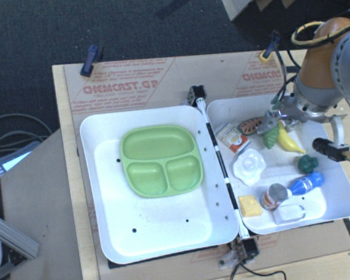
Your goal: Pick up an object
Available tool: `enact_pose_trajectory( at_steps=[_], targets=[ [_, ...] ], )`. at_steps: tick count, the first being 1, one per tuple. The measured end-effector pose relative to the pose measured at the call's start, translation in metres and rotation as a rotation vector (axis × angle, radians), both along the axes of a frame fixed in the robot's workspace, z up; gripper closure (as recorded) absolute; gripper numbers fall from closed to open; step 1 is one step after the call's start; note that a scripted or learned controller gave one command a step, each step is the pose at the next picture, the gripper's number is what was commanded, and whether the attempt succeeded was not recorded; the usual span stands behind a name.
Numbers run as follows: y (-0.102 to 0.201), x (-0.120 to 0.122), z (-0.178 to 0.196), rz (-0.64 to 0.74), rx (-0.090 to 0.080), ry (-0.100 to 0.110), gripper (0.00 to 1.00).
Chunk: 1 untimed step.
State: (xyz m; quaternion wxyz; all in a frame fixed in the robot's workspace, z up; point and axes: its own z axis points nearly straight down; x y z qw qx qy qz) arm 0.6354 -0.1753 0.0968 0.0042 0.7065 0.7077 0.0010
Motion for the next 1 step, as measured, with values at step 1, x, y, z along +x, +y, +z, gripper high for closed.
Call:
enact_pose_trajectory(
  at_steps=[1],
  targets=[
    [0.0679, -0.0211, 0.0585, -0.001, 0.005, 0.008, 1.0]
  ],
)
